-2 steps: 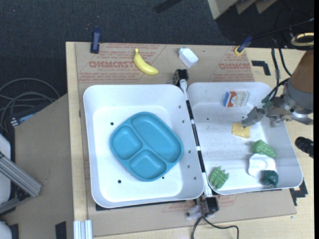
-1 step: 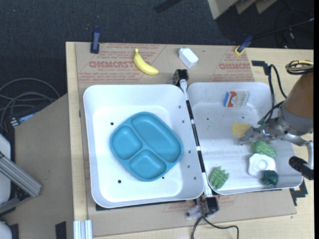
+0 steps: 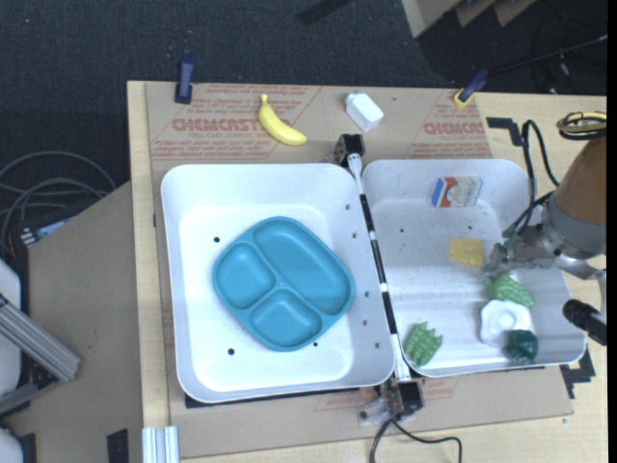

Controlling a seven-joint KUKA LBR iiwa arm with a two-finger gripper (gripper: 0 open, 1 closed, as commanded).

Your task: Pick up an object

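Observation:
The right bin holds several small things: a red, white and blue box at the back, a yellow block in the middle, a light green leafy piece, a white piece, a dark green piece, and another green leafy piece at the front left. My gripper reaches in from the right. It hangs low between the yellow block and the light green leafy piece, close to both. Nothing can be seen held in it.
A blue divided plate lies in the left bin. A banana and a small white block rest on the bench behind the bins. The arm's wrist stands over the right bin's right edge.

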